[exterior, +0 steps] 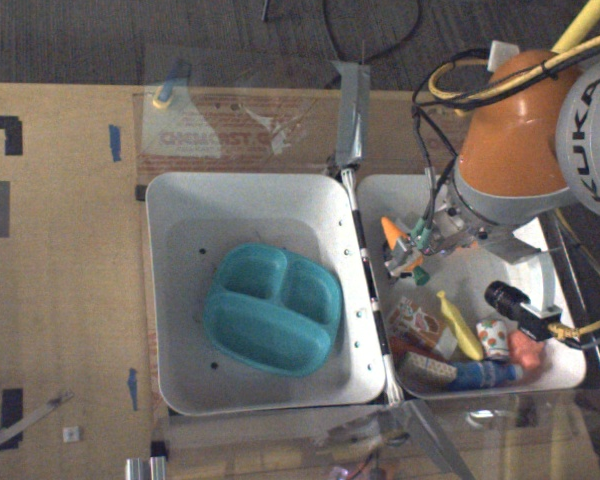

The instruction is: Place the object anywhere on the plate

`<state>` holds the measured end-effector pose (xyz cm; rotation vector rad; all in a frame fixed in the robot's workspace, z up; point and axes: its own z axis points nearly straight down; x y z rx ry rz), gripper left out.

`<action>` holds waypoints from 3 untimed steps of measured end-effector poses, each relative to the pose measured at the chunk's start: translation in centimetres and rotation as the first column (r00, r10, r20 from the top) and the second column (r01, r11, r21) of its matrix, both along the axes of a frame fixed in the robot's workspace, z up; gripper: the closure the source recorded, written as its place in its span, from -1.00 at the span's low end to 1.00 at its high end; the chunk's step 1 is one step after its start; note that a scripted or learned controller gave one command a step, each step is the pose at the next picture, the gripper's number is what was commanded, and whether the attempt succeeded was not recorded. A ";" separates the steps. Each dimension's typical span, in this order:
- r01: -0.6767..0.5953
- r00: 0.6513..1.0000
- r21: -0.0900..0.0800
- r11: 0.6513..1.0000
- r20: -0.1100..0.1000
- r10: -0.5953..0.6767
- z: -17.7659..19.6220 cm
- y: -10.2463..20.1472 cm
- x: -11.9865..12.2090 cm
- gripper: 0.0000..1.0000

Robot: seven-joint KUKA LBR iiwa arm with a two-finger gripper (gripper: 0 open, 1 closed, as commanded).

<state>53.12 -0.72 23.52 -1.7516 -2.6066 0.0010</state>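
A teal divided plate (272,308) lies in the left white bin (180,218), a little below its middle. In the right bin, my gripper (408,256) hangs low over the upper left part, under the orange-banded wrist (515,118). An orange carrot toy (392,231) with a green end lies right beside the gripper's tip, and a small orange bit shows just under the tip. The view is too small to tell whether anything sits in the gripper.
The right bin (565,373) also holds a yellow banana (458,326), a patterned packet (412,320), a dotted white cup (493,338), a pink item (528,353) and a blue item (485,375). A ridge (360,268) divides the two bins.
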 end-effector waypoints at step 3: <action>-0.274 0.962 0.000 0.962 0.001 0.274 -5.1 9.8 -4.2 -1.00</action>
